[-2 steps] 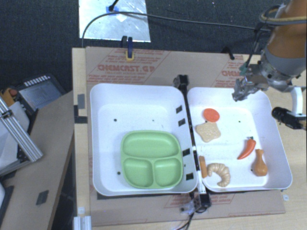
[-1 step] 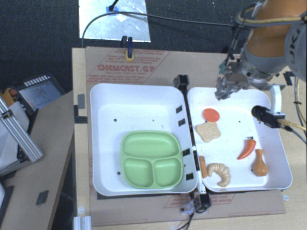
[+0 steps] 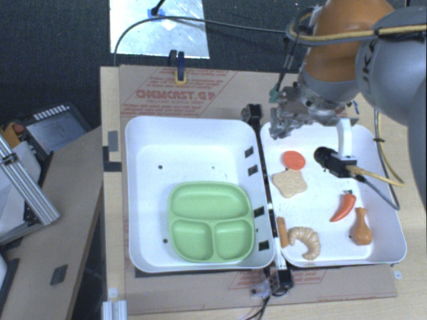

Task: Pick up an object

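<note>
A croissant (image 3: 304, 241) is lying nearest the frame's bottom, in the right bin (image 3: 390, 245). The tomato slice (image 3: 293, 159) and toast (image 3: 289, 183) are sitting just below the gripper (image 3: 283, 127), apart from it. The gripper is hanging over the bin's upper left corner, holding nothing. The arm (image 3: 353, 39) is reaching in from the upper right.

My grey arm (image 3: 400, 65), orange-banded
A rounded orange band (image 3: 347, 25) sits above my metal wrist; yellow cable (image 3: 373, 35) runs across it.
</note>
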Robot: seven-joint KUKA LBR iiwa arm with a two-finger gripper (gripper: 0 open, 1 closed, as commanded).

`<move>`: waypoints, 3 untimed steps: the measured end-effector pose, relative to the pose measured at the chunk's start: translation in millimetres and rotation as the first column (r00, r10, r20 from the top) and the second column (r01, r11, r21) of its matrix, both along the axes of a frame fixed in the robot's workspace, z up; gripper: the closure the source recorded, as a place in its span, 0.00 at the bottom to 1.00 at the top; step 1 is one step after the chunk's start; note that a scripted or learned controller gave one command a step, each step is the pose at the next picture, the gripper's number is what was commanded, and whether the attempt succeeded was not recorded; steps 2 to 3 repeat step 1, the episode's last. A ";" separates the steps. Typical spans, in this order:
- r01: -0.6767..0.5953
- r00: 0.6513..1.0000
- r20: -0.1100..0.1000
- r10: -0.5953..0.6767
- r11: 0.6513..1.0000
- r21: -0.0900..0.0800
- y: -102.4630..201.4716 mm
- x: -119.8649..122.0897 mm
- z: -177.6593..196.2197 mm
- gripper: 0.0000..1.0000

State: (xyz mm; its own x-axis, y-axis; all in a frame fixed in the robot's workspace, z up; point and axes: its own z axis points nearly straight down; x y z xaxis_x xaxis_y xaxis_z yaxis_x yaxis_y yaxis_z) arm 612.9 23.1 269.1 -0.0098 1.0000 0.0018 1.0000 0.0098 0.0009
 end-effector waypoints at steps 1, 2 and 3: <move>0.001 1.000 0.000 -0.001 1.000 -0.001 55.7 8.0 -18.8 1.00; 0.001 1.000 0.000 -0.001 1.000 -0.001 55.7 8.0 -18.8 1.00; 0.001 1.000 0.000 -0.001 1.000 -0.001 55.7 8.0 -18.8 1.00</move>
